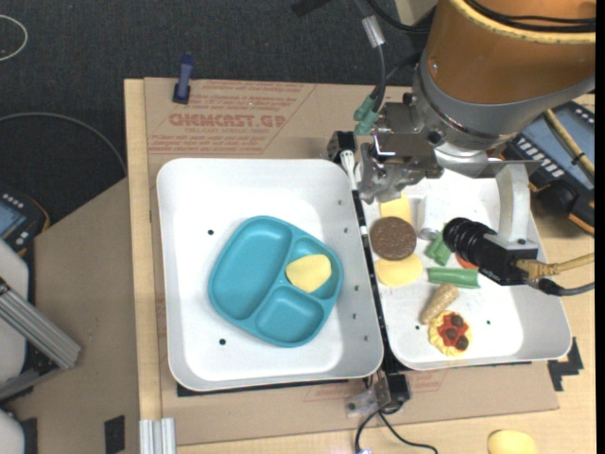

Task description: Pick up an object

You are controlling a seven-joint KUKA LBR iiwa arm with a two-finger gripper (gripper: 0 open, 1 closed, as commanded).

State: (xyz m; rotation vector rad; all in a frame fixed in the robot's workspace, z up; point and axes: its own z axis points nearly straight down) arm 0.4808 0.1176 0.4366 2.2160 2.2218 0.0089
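The table (pixel 142 253) is a tan board with red lettering printed near its far edge. Two shallow white bins rest on it side by side, their inner edges touching: the left bin (pixel 189 206) and the right bin (pixel 529 334). A small blue clip (pixel 182 79) sits at the table's far left corner, well apart from the bins.

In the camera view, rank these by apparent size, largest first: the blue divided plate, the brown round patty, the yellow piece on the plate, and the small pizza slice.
1. blue divided plate, clearly largest.
2. and 3. brown round patty and yellow piece look about alike; I would not rank them.
4. pizza slice, slightly smaller.
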